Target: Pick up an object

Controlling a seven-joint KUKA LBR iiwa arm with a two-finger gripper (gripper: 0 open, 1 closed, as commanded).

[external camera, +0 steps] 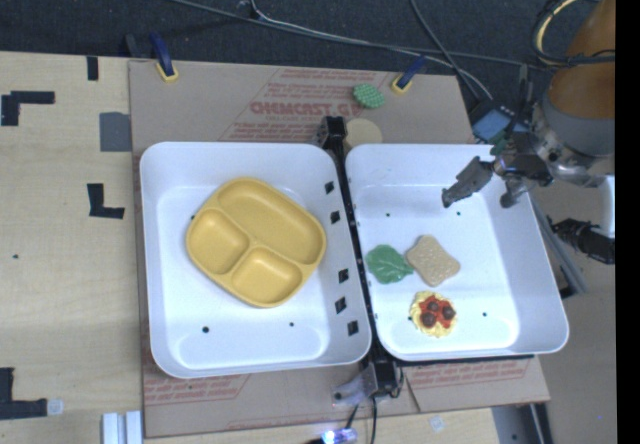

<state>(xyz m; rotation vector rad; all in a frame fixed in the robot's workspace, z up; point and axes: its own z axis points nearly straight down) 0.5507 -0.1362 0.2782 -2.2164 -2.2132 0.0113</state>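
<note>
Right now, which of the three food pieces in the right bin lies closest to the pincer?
The tan bread slice: it lies highest in the bin, under the pincer; the green leaf and pizza piece lie farther.

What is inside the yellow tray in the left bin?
The yellow tray has three compartments, and no item is visible in any of them. The tray lies on the floor of the left bin; the bin floor under it is covered and cannot be seen.

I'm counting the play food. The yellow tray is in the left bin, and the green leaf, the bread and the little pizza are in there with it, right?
Not quite. The camera view shows the yellow tray in the left bin, but the green leaf, bread and little pizza lie in the right bin.
</note>
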